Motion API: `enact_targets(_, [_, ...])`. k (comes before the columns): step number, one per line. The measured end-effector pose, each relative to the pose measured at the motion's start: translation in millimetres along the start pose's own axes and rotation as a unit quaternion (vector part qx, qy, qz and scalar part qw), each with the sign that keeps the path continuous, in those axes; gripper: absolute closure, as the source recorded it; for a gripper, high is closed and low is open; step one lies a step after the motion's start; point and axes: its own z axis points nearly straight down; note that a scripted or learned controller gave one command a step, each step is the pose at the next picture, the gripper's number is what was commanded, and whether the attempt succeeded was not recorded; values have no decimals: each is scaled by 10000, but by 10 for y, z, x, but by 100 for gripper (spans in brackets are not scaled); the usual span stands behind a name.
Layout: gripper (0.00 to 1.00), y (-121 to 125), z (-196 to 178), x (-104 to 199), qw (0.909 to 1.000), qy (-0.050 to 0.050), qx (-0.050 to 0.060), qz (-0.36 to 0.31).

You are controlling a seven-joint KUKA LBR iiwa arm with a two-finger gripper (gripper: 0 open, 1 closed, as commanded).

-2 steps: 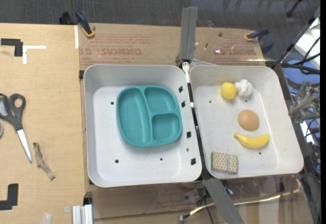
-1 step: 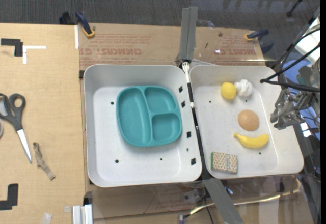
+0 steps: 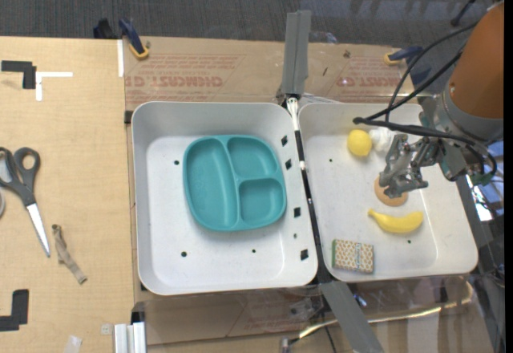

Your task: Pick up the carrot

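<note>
My gripper [image 3: 398, 181] hangs low over the middle of the right bin [image 3: 449, 259], pointing down. Right under it lies a small tan-orange rounded piece [image 3: 392, 199], mostly covered by the gripper; I cannot tell whether this is the carrot, nor whether the gripper touches it. The grey arm with its orange band [image 3: 485, 62] comes in from the upper right.
In the right bin a yellow lemon [image 3: 360, 143] lies at the back left, a banana [image 3: 396, 221] just in front of the gripper, and a patterned sponge [image 3: 353, 256] at the front left. The left bin [image 3: 152, 247] holds a teal divided plate [image 3: 236, 181]. Scissors [image 3: 26, 191] lie on the bench at the far left.
</note>
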Motion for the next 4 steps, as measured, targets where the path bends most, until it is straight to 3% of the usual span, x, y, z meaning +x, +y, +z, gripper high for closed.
enact_targets(1, [100, -404, -190, 276, 9999, -9, 8, 172])
enact_targets(2, [100, -878, -371, 334, 9990, -13, 12, 451])
enact_targets(3, [100, 109, 172, -57, 9998, 1, 0, 207])
enact_targets(4, [100, -459, -1432, -750, 9943, -18, 6, -1066])
